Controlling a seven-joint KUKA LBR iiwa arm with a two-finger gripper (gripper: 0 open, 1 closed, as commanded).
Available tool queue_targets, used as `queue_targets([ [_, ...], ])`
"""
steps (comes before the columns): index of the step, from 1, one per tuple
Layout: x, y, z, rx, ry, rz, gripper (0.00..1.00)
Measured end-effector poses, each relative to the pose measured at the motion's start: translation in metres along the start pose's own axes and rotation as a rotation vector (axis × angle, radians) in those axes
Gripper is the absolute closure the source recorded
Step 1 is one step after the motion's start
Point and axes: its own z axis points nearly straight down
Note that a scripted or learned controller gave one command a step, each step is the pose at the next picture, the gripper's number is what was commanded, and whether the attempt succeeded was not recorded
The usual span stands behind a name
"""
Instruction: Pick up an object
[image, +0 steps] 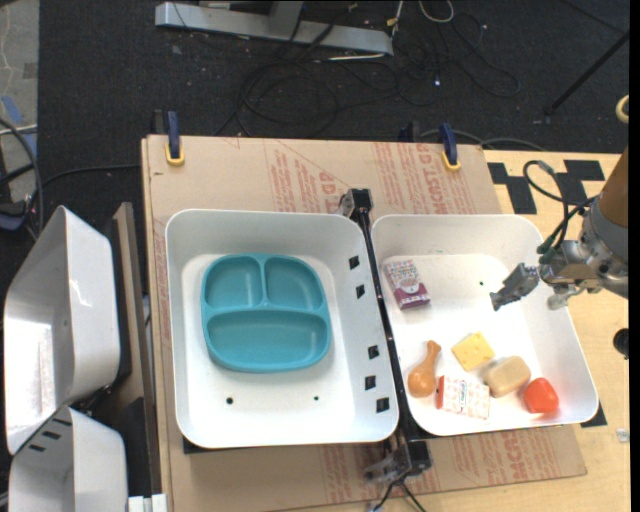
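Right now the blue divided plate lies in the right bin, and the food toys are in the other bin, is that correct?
Not quite. The camera view shows the blue divided plate in the left bin; the food toys, such as the cheese wedge, are in the right bin.

Robotics lab: cardboard sheet (300, 170) clamped w/ clamps (175, 140) (blue-yellow), loose cables (300, 75) on dark floor at frame top.

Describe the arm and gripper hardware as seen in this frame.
The arm enters at the right edge: a tan-orange section above a grey wrist block with silvery metal fittings. Dark cables loop beside it. The gripper is dark grey, small and angular, on a pale grey mount. No markings are legible.
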Motion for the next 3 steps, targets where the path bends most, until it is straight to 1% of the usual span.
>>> queue_targets([
  [1, 0.001, 0.002, -0.006, -0.012, -0.002, -0.004, 0.0],
  [2, -0.001, 0.01, 0.054, -0.007, -0.001, -0.002, 0.0],
  [3, 0.003, 0.015, 0.099, -0.008, -0.001, -0.002, 0.0],
])
